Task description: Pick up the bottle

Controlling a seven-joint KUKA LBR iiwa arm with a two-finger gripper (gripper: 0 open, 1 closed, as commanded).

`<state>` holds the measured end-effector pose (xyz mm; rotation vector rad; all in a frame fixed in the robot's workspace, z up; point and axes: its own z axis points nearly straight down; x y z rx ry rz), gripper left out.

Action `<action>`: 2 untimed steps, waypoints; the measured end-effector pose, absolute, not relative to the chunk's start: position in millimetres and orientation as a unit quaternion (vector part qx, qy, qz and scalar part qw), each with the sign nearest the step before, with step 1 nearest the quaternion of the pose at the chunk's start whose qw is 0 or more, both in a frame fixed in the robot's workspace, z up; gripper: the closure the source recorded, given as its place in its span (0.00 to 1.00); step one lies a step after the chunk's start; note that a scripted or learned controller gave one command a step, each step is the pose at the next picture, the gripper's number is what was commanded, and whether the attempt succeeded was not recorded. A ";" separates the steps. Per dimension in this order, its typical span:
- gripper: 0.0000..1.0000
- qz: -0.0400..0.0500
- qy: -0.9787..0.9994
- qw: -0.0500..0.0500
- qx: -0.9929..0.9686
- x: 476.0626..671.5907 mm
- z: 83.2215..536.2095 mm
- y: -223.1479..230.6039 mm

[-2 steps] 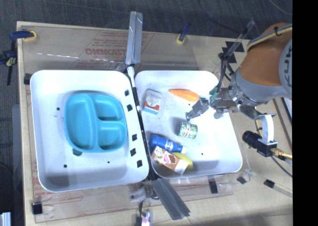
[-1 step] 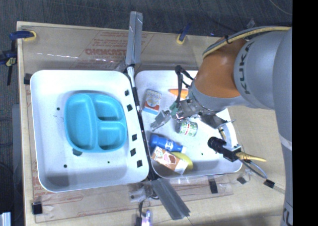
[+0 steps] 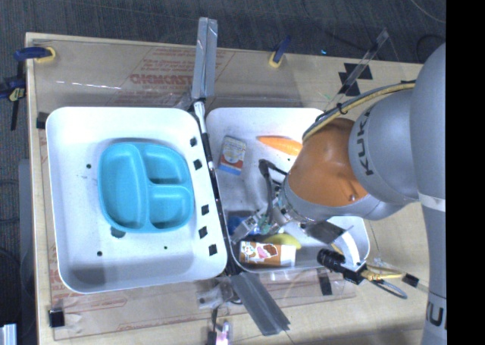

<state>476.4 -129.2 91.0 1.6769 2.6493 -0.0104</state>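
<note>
Your two-finger gripper point(image 3: 267, 218) sits low in the right white bin point(image 3: 227, 120), mostly hidden under the grey arm's orange wrist band point(image 3: 326, 169), so you cannot tell whether it is clenched or released. Just below it, the small bottle with a brown-and-white printed label point(image 3: 267, 253) lies on its side against the bin's near wall, with a yellow item point(image 3: 284, 239) touching its upper edge. A small white-and-blue packet point(image 3: 233, 155) lies farther up, near the divider. An orange carrot-shaped piece point(image 3: 279, 143) pokes out beside the wrist. The left white bin point(image 3: 68, 184) holds a light blue divided tray point(image 3: 145, 185).
</note>
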 end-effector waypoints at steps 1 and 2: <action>1.00 -0.006 0.845 0.005 0.535 477.0 100.3 -132.9; 1.00 -0.001 0.781 -0.001 0.624 484.2 224.1 -70.4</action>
